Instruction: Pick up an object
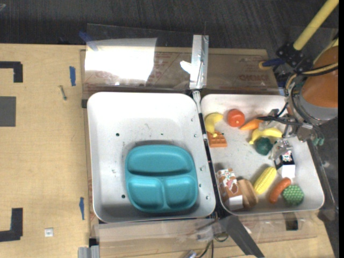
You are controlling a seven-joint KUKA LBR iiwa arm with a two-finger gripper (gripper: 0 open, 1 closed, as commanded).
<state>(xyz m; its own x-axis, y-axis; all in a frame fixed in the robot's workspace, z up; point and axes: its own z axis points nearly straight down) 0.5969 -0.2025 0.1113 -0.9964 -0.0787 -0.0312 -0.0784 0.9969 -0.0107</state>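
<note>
— Toy food (pixel 264 179), that's what's up for grabs, and all of it sits in the right bin (pixel 236 98). Start me off with the big picture.

— Wooden bench (pixel 37 144), two white bins touching side by side. The left bin (pixel 97 144) carries one thing, a teal divided tray (pixel 160 177), lying flat toward the near edge.

— And the arm?

— The arm (pixel 320 90) comes in from the right, orange band showing, hanging over the right bin's far right corner. The gripper (pixel 284 156) points down near the right wall, among cables, with a white block at its tip.

— Has it got hold of anything?

— Can't tell from here. How wide it stands is lost in the clutter, and I see nothing clearly clamped.

— Run through the pieces, then.

— Near wall: a printed carton (pixel 228 183) touching a brown cylinder (pixel 247 192). Just beside those, a yellow corn cob (pixel 263 180) lying tilted, then an orange-red carrot (pixel 279 190) touching a green knobbly ball (pixel 293 195) in the corner.

— Far side?

— A yellow fruit (pixel 212 121) against the left wall, an orange tomato (pixel 235 117) near it, a small orange block (pixel 216 140) below. Close to the gripper, a dark green piece (pixel 262 145) under a yellow one (pixel 271 133).
</note>
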